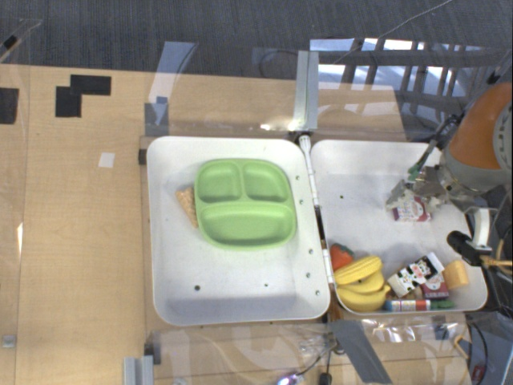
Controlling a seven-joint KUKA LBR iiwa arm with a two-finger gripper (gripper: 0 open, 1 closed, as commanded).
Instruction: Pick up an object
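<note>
In the right bin, a small white and magenta packet lies flat on the floor towards the far right. My gripper hangs right over it, reaching in from the right edge below the orange band. Its fingers stand open, one to each side of the packet's upper edge. Nothing is lifted, and the packet rests on the bin floor.
A banana bunch, a red piece, a patterned box, an orange block and a flat coloured item crowd the right bin's near edge. The left bin holds a green divided plate lying over a tan cracker.
</note>
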